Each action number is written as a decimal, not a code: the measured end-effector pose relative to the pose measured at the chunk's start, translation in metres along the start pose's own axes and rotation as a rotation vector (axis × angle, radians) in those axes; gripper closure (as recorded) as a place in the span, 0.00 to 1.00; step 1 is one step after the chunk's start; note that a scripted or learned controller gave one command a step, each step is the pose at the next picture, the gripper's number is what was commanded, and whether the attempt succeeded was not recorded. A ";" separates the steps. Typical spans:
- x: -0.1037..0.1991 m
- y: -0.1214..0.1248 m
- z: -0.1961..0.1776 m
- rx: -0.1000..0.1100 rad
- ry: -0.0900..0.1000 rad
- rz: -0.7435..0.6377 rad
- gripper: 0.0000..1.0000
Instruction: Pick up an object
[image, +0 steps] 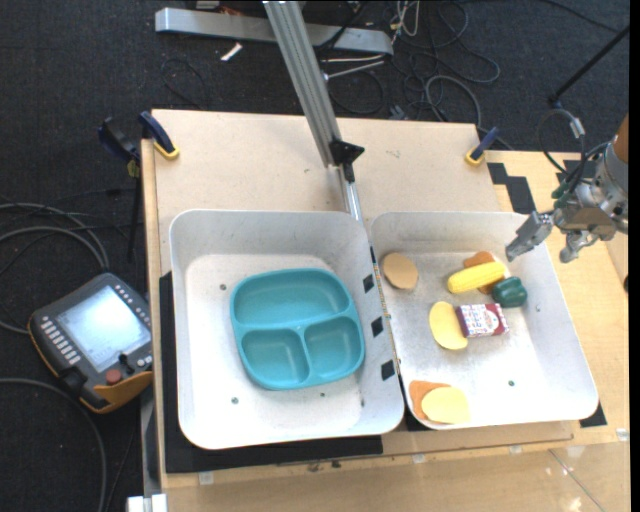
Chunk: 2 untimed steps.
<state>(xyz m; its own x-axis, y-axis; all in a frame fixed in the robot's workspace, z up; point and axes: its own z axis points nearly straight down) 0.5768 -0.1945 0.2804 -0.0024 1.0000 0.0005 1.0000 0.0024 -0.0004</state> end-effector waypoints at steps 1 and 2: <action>0.000 0.000 0.000 0.000 0.000 0.000 0.00; 0.004 -0.005 0.044 0.004 0.000 0.002 0.00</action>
<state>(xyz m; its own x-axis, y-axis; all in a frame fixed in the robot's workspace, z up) 0.5723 -0.1910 0.2360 -0.0006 1.0000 0.0008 1.0000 0.0006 -0.0048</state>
